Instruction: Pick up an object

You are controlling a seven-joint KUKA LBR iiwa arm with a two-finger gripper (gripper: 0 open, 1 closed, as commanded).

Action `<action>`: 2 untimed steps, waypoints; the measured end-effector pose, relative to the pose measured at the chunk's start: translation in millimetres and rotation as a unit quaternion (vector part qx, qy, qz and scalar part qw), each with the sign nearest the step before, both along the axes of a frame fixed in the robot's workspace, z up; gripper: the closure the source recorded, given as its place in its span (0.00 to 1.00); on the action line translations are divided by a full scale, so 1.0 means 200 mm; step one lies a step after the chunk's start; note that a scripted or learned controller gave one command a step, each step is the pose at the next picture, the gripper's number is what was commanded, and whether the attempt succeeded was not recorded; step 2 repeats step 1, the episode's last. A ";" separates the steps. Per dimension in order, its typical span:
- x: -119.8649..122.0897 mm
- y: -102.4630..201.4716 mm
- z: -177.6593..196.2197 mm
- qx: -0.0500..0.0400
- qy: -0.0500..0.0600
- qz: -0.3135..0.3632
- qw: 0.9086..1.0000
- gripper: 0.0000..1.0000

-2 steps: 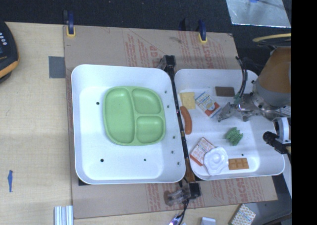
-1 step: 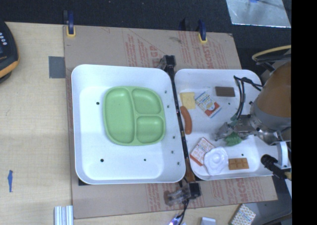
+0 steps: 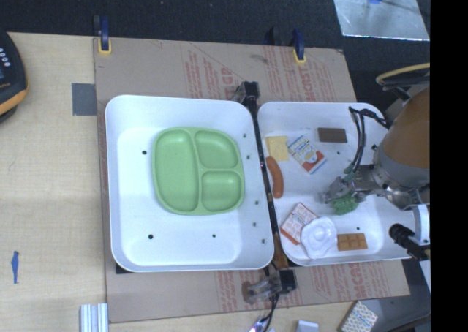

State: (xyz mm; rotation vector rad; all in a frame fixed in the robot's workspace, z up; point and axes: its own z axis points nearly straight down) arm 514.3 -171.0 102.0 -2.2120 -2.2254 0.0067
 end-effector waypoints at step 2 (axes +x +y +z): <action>-0.16 0.51 0.47 0.002 -0.004 0.004 1.000 1.00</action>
